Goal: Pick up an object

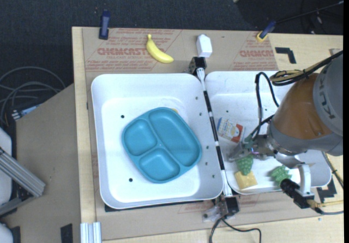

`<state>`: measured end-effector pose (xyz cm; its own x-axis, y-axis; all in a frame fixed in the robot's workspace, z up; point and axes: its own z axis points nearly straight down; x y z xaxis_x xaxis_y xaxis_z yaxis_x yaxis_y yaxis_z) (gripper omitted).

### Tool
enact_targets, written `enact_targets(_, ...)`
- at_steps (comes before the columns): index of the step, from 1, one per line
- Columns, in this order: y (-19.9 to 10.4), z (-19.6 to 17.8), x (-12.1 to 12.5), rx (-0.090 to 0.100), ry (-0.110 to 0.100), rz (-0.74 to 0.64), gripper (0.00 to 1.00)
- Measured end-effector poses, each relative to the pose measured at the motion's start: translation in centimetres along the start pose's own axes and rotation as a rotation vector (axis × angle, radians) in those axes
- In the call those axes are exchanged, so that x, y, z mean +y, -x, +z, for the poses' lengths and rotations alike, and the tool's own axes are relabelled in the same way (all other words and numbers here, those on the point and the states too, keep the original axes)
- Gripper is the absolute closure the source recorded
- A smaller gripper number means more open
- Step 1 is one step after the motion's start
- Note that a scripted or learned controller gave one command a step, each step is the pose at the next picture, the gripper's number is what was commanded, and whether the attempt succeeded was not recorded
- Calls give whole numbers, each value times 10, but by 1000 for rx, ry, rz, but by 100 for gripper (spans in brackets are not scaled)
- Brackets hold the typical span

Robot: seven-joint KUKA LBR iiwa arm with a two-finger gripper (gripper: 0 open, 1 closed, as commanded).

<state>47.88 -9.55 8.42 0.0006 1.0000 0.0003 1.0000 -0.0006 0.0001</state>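
The hand [244,150] hangs low in the right bin [234,86], but whether it is released or clenched cannot be told. Just below it sit green grapes [245,164] and a yellow wedge [246,180], a small carton [229,129] lies just above it, and a green leafy piece [280,173] lies to its right. Well to its left, a blue divided plate [160,144] fills the left bin [103,105], and a banana [157,51] rests on the worktop [87,72] far above.

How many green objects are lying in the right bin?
2. One dark green bunch lies close to the gripper, just above a yellow block. One brighter green piece lies further right, near the bin's front edge. The arm may hide others.
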Motion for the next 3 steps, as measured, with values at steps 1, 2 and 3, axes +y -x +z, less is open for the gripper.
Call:
enact_targets(1,-4,0,0,0,0,-1,0)
enact_targets(2,-4,0,0,0,0,0,0)
enact_targets(3,-3,0,0,0,0,-1,0)
